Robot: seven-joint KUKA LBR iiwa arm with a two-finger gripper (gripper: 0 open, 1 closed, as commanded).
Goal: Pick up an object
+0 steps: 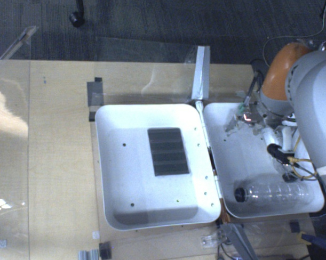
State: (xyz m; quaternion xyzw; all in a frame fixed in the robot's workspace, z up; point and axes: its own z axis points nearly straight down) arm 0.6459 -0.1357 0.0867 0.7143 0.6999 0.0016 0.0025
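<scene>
Tool: the tool (247, 117) hangs over the far part of the right bin (222, 151), under the grey arm (311, 95) with its orange band (281, 69). From this slant the tip is a small tangle of metal and cable, so how it is set and whether anything sits in it cannot be told.

Nearest thing: a clear plastic bottle (274, 192) lies on its side along the near wall of the right bin, dark cap (239, 194) pointing toward the left bin. It is apart from the tool, toward the near side.

Bottle look: see-through, ribbed along the body, round in section, seemingly empty; it nearly vanishes against the white floor.

Bottle handling: probably very light and thin-walled, so it would give under a hard squeeze. The smooth round body looks slippery and likely to roll away if nudged off-centre. Best hold, I judge, is across the middle of the body, square to its long axis; the near wall crowds one side.

Other candidate: a dark flat rectangular block (168, 151) lies near the middle of the left bin (116, 171), well apart from the tool.

Block look: charcoal, in three bands, lying flat.

Block handling: appears stiff and low, leaving little edge to grip; take it across the short width.

Tabletop: the pale wooden tabletop (52, 173) carries both bins side by side.
</scene>
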